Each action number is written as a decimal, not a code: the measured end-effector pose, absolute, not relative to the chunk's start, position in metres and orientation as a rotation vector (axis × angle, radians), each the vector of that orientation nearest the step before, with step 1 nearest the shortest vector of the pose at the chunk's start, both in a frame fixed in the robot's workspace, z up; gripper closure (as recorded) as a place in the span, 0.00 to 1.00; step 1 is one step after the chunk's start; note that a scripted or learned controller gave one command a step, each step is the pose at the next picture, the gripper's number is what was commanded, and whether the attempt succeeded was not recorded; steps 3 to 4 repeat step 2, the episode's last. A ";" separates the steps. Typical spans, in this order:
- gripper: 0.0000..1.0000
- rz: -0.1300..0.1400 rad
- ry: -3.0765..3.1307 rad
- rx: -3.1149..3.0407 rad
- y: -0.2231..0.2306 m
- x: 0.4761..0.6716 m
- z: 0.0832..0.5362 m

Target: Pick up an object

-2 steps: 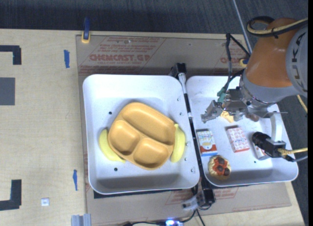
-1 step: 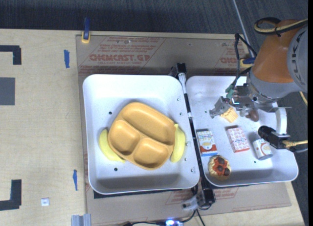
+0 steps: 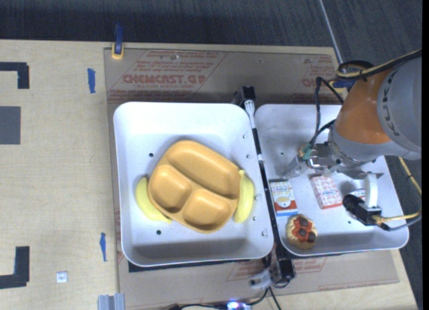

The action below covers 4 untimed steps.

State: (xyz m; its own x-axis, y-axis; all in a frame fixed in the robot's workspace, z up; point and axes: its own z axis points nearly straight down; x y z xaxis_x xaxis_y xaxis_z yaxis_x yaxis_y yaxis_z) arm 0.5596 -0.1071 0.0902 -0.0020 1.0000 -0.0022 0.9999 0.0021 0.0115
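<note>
In the right bin (image 3: 395, 238), nearest the camera, a round toy (image 3: 301, 229) lies beside two small cards (image 3: 283, 195), all loose and apart, likely scattered for picking; their print is too small to read. The arm (image 3: 369, 117) hangs over them; whether the gripper (image 3: 303, 160) is spread cannot be told. The left bin (image 3: 127, 168) holds an orange tray (image 3: 192, 185) over two bananas (image 3: 245, 196). Behind, the board (image 3: 167, 74) reads "CHEMCAST".

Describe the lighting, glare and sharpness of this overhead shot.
Camera view: even overhead light, soft shadows; mild sheen on the orange divided plate in the left bin; the right bin looks bright but not blown out; focus is moderately soft, so print on the small cards is unreadable.
</note>
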 end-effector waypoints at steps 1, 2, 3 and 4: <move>0.00 0.013 2.210 2.208 -0.105 0.524 0.090; 0.00 0.014 2.208 2.207 -0.098 0.491 0.090; 0.00 0.014 2.208 2.207 -0.098 0.491 0.090; 0.00 0.014 2.208 2.207 -0.098 0.491 0.090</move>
